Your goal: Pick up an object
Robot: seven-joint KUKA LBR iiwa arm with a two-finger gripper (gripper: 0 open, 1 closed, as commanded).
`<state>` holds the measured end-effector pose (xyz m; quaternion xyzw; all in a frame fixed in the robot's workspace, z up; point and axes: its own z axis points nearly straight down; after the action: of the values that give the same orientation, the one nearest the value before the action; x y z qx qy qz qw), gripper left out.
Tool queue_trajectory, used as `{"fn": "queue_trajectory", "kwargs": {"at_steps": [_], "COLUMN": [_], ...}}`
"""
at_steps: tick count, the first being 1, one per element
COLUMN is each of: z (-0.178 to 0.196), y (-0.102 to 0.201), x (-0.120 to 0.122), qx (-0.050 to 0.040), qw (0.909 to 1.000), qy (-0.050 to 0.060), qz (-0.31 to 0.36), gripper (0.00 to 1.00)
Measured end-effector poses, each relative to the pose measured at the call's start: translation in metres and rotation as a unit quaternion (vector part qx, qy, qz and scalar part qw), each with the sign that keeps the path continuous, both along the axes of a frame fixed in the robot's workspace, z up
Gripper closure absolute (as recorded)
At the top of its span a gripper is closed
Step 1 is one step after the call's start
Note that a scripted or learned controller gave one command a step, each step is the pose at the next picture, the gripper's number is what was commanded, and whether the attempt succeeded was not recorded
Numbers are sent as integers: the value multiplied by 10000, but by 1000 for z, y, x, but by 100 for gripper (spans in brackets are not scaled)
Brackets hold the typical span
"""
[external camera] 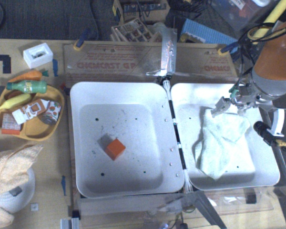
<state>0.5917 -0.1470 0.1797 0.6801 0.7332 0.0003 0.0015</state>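
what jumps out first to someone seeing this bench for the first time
The small orange block stands out, lying alone near the middle of the left white bin. In the right bin a crumpled white cloth sprawls across the floor, with the arm's claw at the cloth's upper edge. Off to the far left, a yellow bowl heaped with toy food adds a splash of colour.

Two bins are sitting side by side on the table (28, 175). A block (116, 149) is lying in the left bin (86, 99), a little left of its middle. A cloth (221, 142) is lying crumpled in the right bin (190, 97), and the gripper (233, 101) is hanging over the cloth's far edge. A bowl (38, 131) of small items is sitting left of the bins, with a box (37, 55) lying behind it.
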Motion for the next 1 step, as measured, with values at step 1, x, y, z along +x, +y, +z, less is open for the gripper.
{"fn": "queue_trajectory", "kwargs": {"at_steps": [1], "z": [-76], "y": [46], "x": [36], "qx": [10], "qw": [9986], "qy": [19], "qz": [523], "gripper": [0]}}
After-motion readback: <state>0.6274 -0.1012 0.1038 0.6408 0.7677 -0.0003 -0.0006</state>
